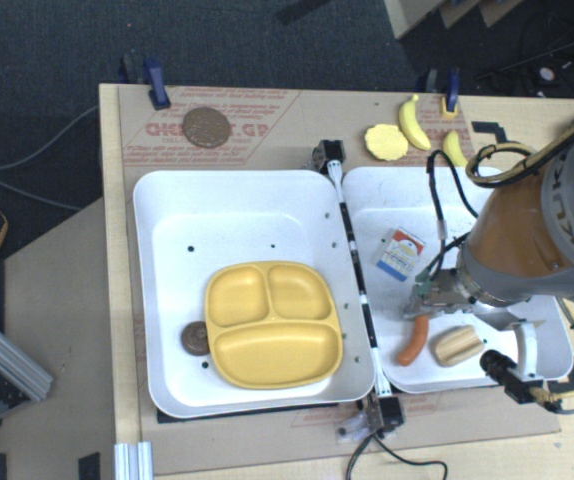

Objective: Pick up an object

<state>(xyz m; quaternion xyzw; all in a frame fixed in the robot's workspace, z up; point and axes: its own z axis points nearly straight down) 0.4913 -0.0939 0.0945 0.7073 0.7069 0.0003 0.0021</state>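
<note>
With the arm reaching in from three o'clock, here is how the risks line up, biggest thing first:

Left bin point(157, 268): carries the yellow divided plate point(271, 323) and a brown disc point(195, 339) tucked at the plate's eight o'clock; well apart from the action, no danger here.
Right bin point(387, 193): this is where it's happening, and its low wall at six o'clock could block a sweeping finger.
Arm point(527, 238): its bulk hides much of the bin, so a bump against something unseen is possible.
Gripper point(435, 300): sits right at the sausage's twelve o'clock tip; spread or pinched, I cannot tell.
Card packet point(400, 254): just at the gripper's eleven o'clock, could get nudged.
Bread roll point(456, 346): near the sausage at three o'clock; a wide close might catch both.
Sausage point(413, 342): likely target, slim and round, lying tilted. An end-on pinch could squirt it away.
</note>
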